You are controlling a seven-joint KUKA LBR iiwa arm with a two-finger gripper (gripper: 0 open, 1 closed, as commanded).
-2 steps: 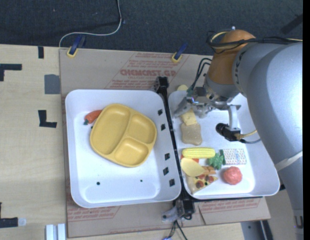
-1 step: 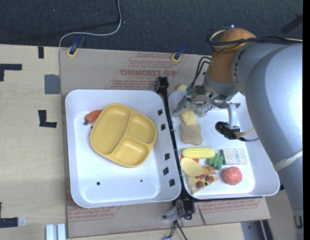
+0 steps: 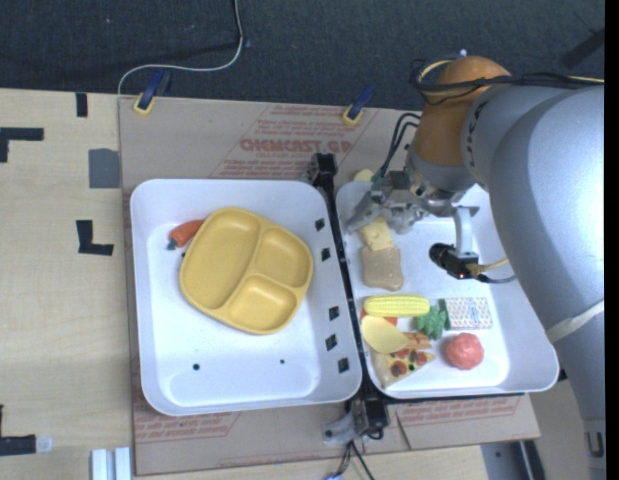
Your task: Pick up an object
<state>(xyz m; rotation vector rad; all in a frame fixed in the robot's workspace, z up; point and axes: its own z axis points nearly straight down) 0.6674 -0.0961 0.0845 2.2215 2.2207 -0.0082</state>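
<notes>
My gripper (image 3: 382, 206) hangs low over the far left corner of the right bin (image 3: 519, 363), below the orange wrist band. Just in front of it lies a small yellow block (image 3: 377, 236), with a tan bread slice (image 3: 382, 266) next to that. Nearer the front of this bin lie a corn cob (image 3: 396, 307), a green broccoli piece (image 3: 433, 319), a patterned white card (image 3: 470, 313), a red ball-shaped fruit (image 3: 464, 351), a pale yellow piece (image 3: 382, 335) and a pizza slice (image 3: 406, 361). Nothing is seen held in the gripper.
The left bin (image 3: 154, 348) holds a yellow divided plate (image 3: 247, 268) and an orange carrot (image 3: 186, 232) at its far left. A black divider (image 3: 334, 268) runs between the bins. The grey arm (image 3: 549, 188) covers the right bin's far right side.
</notes>
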